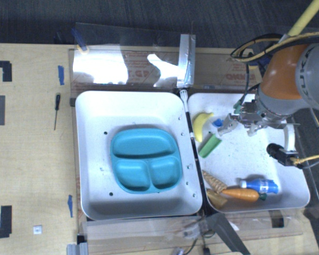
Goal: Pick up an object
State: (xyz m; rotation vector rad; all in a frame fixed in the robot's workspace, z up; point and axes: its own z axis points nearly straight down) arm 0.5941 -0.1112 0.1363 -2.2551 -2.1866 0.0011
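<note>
My gripper [239,127] hangs over the back middle of the right bin [300,187], open, with bare bin floor showing between its fingers. A small blue piece [218,124] lies just left of its left fingertip [227,127]. A yellow banana [201,124] rests in the bin's back-left corner, and a green stick [209,146] lies tilted just in front of it. At the front of the bin lie an orange carrot [239,194], a blue and white bottle [260,185] and a brown woven piece [215,185].
The left bin [87,142] holds a blue divided plate [146,159]. A metal divider [191,142] separates the two bins. A black cable fitting [279,153] hangs off the arm over the right bin's right side. A clear panel [127,62] stands behind the bins.
</note>
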